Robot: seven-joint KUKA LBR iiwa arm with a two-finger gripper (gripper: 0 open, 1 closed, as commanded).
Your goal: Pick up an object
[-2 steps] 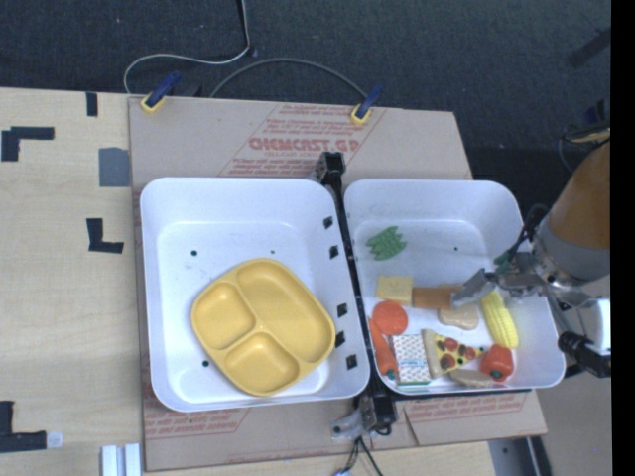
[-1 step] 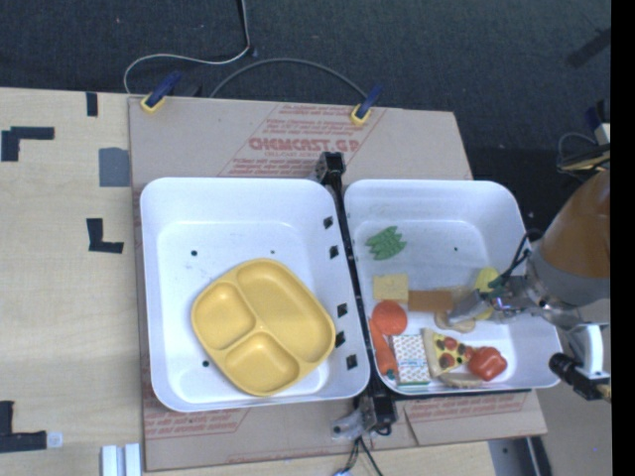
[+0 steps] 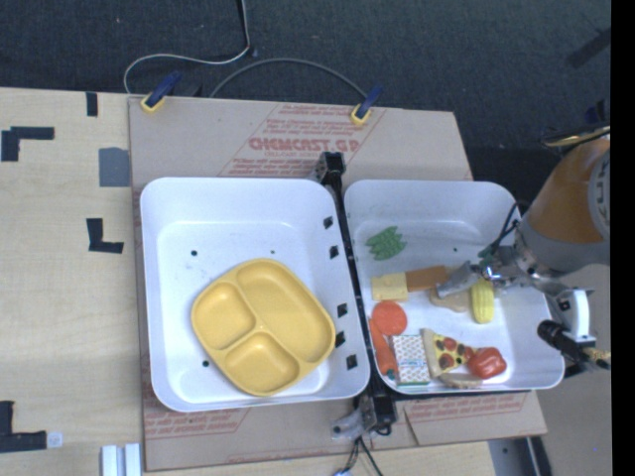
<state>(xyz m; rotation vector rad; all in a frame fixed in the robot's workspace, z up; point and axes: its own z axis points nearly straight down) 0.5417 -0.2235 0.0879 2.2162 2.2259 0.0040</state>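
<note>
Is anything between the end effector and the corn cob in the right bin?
Nothing visible. The end effector sits low in the right bin, right beside the corn cob, with no other item between them.

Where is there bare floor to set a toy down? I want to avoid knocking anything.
Free: the left bin along its far wall and left side, beyond the yellow tray; the right bin's far strip behind the green leaf. Crowded: its near half, around the pizza slice.

Arm (image 3: pixel 571 211) comes in from the right edge, grey w/ orange band showing above the wrist, bent down & leftward. Wrist sits low, pointed left. Claw (image 3: pixel 458 286) reaches out left of the wrist, metallic tip angled slightly downward; finger state too small to tell.
</note>
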